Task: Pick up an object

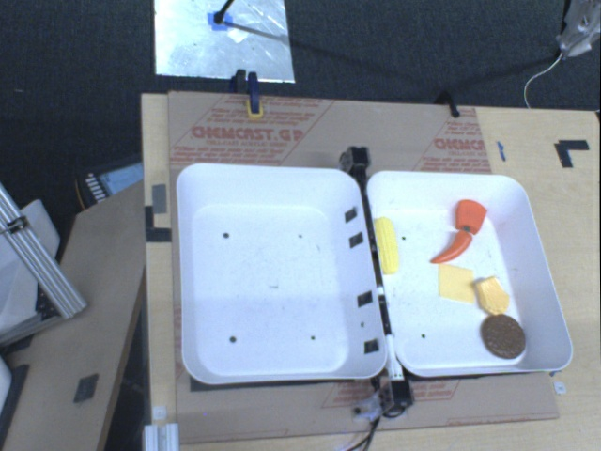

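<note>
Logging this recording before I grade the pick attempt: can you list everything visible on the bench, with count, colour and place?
left bin: 1, white, left half of the bench
right bin: 1, white, right half, joined to the left bin along the middle
corn cob: 1, yellow, right bin, against its left wall
carrot: 1, orange-red, curved, right bin, upper middle
orange piece: 1, orange-red, right bin, just above the carrot
cheese slice: 1, pale yellow, flat, right bin, centre
yellow chunk: 1, yellow, touching the cheese slice's right side
brown disc: 1, brown, round, right bin, lower right
cardboard sheet: 1, tan with red print, under both bins
foil square: 1, silver, on the floor above the bench
</note>
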You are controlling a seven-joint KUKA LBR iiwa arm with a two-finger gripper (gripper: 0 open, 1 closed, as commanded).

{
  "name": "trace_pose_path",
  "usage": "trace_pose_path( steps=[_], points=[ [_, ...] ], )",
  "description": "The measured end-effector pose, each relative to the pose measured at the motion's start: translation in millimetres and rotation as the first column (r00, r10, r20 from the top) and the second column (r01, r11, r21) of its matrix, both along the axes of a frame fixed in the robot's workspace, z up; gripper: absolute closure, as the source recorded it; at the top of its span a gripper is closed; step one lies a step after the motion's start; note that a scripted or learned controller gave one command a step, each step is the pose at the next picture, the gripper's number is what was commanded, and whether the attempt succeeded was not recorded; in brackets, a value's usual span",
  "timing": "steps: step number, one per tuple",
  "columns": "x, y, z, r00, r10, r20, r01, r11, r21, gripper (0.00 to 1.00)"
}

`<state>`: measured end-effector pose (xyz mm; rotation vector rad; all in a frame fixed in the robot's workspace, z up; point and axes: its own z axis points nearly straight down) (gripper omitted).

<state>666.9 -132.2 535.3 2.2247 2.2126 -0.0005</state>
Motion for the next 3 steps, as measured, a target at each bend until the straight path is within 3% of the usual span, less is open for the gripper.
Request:
trace_pose_path(
  steps=[1, 2, 3],
  points=[
    [1, -62, 0, 1.000, 0.001, 0.000, -0.001, 1.000, 0.000, 1.00],
    [1, -57, 0, 1.000, 0.009, 0.000, -0.009, 1.000, 0.001, 0.00],
    [2, -57, 12, 1.000, 0.012, 0.005, -0.012, 1.000, -0.001, 1.00]
  ],
)
